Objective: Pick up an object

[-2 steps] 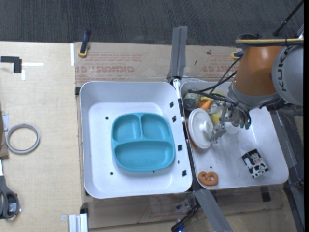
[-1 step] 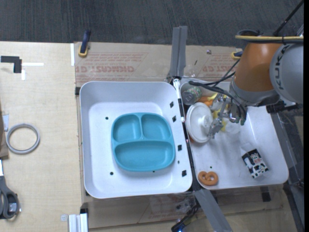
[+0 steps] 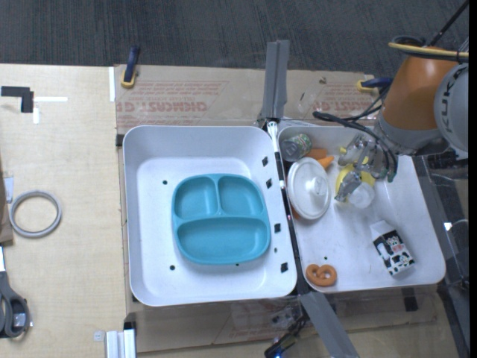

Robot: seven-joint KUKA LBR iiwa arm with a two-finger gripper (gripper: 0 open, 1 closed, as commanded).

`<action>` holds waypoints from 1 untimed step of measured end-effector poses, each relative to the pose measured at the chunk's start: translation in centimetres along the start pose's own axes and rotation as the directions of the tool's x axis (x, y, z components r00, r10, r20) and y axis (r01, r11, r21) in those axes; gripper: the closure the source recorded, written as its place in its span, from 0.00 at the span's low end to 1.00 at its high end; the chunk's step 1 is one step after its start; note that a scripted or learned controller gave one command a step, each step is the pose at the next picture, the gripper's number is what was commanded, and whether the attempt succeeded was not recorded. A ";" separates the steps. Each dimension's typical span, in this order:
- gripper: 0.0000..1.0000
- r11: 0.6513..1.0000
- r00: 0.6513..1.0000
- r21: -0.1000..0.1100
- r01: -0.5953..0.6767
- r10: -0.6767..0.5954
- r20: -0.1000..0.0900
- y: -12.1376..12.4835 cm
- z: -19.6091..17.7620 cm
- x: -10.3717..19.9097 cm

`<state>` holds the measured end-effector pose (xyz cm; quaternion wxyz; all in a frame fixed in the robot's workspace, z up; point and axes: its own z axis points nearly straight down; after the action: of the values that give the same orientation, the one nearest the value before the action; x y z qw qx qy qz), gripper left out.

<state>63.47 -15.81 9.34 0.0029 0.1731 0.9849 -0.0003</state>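
My gripper (image 3: 356,176) hangs low over the back of the right bin (image 3: 358,253), below the arm's orange band (image 3: 417,88). It sits right at a yellow object (image 3: 343,177) and a clear plastic cup (image 3: 362,198); contact is unclear. To its left lie a white round lid (image 3: 309,188), a small orange piece (image 3: 321,156) and a grey-green round item (image 3: 296,145). A brown pretzel (image 3: 321,275) rests at the bin's front left. A black-and-white box (image 3: 393,253) lies at the front right.
The left bin (image 3: 141,222) holds a blue divided plate (image 3: 220,219). A grey bar (image 3: 276,80) rises between the bins at the back. On the bench at far left lie a tape roll (image 3: 33,213) and scissors (image 3: 11,312).
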 end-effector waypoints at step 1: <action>1.00 1.000 1.000 0.000 0.003 -0.003 0.007 0.1 -1.1 -0.2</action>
<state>63.66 -15.76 10.46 0.0061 0.1718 0.9851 -0.0008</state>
